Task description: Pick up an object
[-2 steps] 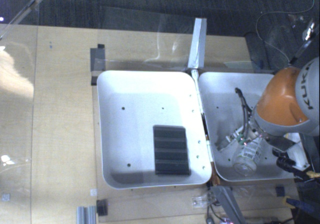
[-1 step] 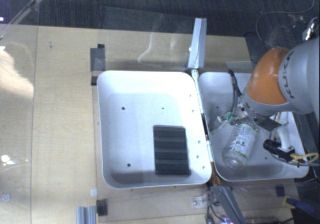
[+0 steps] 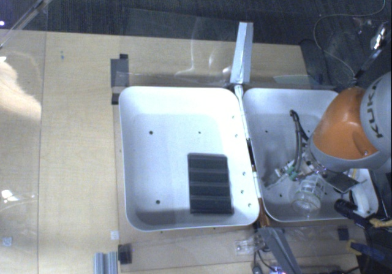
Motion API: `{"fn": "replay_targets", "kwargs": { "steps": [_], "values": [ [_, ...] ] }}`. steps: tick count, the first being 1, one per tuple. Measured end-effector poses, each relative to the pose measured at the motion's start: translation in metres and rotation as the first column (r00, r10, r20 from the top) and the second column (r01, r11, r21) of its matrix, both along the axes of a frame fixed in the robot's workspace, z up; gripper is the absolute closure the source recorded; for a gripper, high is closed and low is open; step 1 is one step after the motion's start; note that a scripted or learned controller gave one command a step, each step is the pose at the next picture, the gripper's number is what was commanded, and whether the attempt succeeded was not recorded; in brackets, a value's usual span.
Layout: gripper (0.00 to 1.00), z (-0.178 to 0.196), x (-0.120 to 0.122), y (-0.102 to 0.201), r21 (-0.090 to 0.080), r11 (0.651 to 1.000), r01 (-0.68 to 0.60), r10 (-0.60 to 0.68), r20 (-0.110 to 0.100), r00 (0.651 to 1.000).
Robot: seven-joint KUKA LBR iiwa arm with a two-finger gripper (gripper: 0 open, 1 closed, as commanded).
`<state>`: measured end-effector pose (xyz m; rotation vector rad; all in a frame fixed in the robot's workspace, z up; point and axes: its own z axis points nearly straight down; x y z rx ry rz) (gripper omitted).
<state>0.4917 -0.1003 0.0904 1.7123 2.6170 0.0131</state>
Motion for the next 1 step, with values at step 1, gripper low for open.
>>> {"fn": "replay_targets", "kwargs": {
  "steps": [1],
  "values": [
    [0.0, -0.0012, 0.0782, 0.002, 0.003, 0.973, 0.231, -0.231, -0.002, 0.973]
  ]
}}
